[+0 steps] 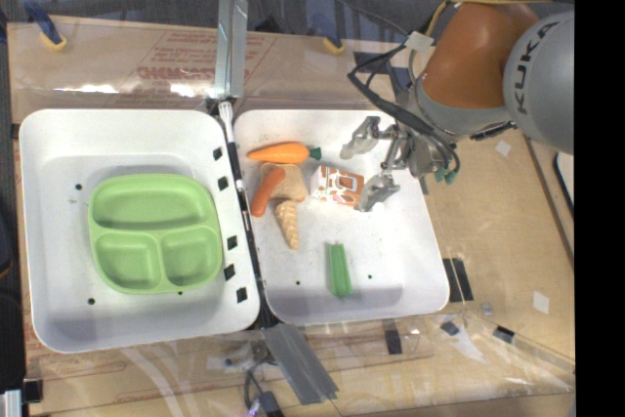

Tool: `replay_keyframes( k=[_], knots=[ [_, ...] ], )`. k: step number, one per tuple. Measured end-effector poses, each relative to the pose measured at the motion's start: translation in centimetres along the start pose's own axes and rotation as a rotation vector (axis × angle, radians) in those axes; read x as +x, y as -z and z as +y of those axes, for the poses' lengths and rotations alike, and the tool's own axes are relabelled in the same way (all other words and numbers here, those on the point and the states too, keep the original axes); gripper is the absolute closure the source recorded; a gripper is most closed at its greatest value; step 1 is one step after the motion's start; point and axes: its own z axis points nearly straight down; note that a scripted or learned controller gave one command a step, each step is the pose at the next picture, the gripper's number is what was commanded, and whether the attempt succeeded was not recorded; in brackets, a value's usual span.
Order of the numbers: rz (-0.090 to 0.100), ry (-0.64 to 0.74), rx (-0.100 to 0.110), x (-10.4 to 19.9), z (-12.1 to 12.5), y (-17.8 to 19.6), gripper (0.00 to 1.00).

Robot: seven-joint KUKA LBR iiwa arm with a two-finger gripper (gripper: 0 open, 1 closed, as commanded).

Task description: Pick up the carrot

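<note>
1. The carrot (280,152) lies in the right bin (415,254) near its far wall, long axis across the view, green top toward the arm.
2. The gripper (370,166) hangs over the bin's right part, jaws apart, holding nothing.
3. One carrot, one green stick (339,270), one packet (338,186), one green tray (153,231).

green tray (152,231), perhaps a cone (288,221)

robot lab: kuka arm (508,63) over taped bench (488,249) w/ white bins (59,142)
</note>
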Motion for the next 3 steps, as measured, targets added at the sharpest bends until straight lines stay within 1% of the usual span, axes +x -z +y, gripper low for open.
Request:
replay_keyframes(
  k=[1,2,3],
  knots=[
    [-0.009,0.057,0.000,-6.5,3.6,-9.9,0.00],
    [-0.012,0.063,0.001,-6.6,3.8,-8.7,1.00],
    [-0.014,0.078,-0.001,-6.6,9.8,0.5,1.00]
  ],
)
